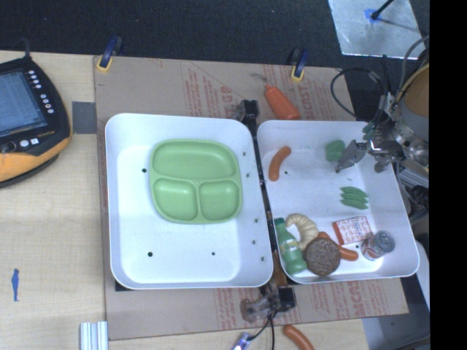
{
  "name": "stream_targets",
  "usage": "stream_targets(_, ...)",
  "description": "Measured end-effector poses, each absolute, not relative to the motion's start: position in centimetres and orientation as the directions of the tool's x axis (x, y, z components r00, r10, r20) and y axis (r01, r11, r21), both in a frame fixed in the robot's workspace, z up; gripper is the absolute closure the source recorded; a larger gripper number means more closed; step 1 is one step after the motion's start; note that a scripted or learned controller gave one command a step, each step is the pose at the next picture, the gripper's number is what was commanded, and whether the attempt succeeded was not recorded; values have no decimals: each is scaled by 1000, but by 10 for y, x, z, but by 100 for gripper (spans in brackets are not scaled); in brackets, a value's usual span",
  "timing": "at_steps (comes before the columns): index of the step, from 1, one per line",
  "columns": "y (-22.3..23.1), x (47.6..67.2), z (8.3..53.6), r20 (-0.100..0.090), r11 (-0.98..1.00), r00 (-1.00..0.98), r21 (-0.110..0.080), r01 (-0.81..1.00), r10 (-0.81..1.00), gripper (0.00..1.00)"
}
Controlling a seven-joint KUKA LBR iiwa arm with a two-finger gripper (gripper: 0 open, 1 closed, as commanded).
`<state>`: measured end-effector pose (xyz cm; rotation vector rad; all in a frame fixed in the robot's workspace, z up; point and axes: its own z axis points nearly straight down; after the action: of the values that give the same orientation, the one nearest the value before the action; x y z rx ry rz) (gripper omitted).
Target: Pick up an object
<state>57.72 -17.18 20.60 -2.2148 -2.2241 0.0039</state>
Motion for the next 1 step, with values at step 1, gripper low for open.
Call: stream_targets(1,-210,528,109,-1,5,-5,-5,1000,1000,0)
